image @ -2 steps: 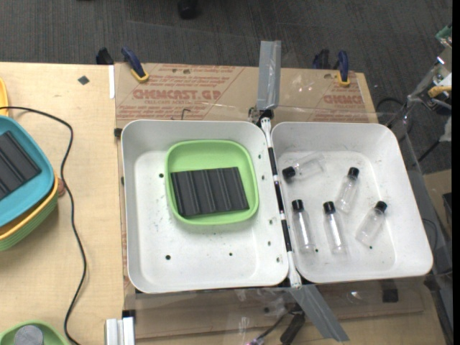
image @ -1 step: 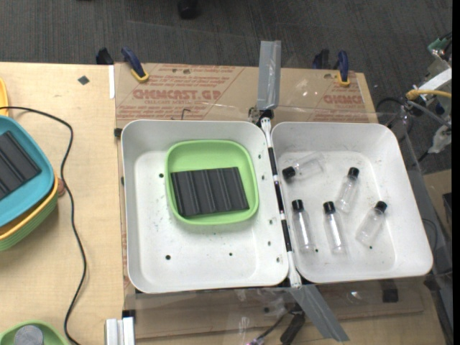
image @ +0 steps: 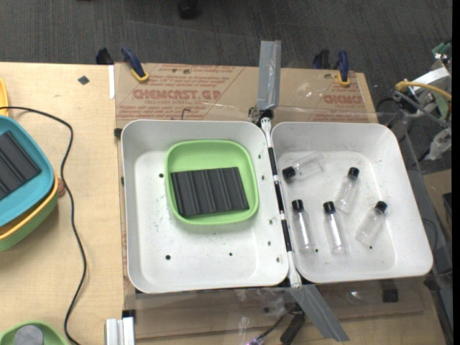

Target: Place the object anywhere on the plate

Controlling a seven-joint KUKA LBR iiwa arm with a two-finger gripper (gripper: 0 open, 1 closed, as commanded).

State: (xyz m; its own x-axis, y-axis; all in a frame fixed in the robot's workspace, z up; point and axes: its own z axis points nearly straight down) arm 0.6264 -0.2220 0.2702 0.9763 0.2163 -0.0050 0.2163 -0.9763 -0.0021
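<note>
A green square plate sits in the left white bin, toward its upper middle. A dark ribbed rectangular pad lies flat on the plate. In the right white bin lie several clear vials with black caps: one near the top left, one at the lower left, one in the middle, one upright-slanted at the upper right and one at the right.
Brown cardboard lies behind the bins, held by blue clamps. A grey strip stands at the bins' shared back edge. Stacked teal and yellow plates rest at the far left, with a black cable beside them.
</note>
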